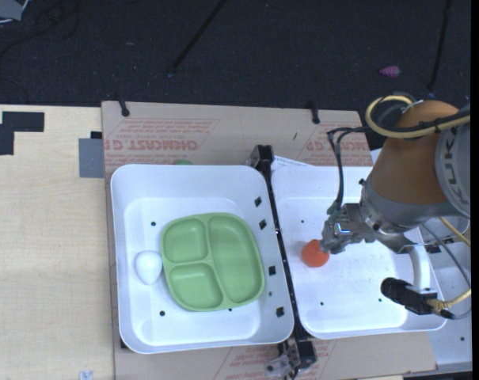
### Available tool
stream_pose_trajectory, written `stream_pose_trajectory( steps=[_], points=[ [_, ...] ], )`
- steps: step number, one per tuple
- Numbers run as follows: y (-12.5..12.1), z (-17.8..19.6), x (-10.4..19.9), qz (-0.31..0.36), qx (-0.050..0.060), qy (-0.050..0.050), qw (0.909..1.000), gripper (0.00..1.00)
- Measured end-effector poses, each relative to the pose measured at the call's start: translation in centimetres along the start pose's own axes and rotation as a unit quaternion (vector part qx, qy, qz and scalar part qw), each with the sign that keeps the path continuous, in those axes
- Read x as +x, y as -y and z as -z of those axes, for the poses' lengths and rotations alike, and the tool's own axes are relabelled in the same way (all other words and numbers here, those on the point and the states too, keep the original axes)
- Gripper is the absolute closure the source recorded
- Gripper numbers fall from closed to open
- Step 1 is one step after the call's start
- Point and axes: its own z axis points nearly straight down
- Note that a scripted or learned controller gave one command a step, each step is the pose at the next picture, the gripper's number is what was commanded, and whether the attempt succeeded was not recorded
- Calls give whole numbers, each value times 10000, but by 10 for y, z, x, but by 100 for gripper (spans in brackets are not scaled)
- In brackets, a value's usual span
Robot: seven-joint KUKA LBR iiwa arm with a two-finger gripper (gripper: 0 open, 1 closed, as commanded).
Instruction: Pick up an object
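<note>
Nearest to us, we see the left bin point(122, 299) holding a green three-compartment plate point(211, 260) lying flat in its middle. A white egg-shaped object point(149, 266) sits just beside the plate's left rim.

In the right bin point(358, 324), an orange-red ball point(315, 255) rests on the white floor close to the divider between the two bins. The jaws hang right at the ball's upper right side, seemingly touching it. We cannot tell whether they are released, clenched or grasping the ball, since the wrist hides them. The arm point(413, 172), grey below its orange band, reaches in over the bin's right half.

Both bins sit on a cardboard sheet point(168, 137) with red print, laid on the pale wooden counter point(41, 252). Beyond it lies dark floor point(223, 38) crossed by cables.
</note>
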Motion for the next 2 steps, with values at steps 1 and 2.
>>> stream_pose_trajectory(
  steps=[1,2],
  points=[
    [-2,-8,55,-5,9,2,10000,100],
    [-2,-13,111,-3,11,5,10000,100]
  ],
)
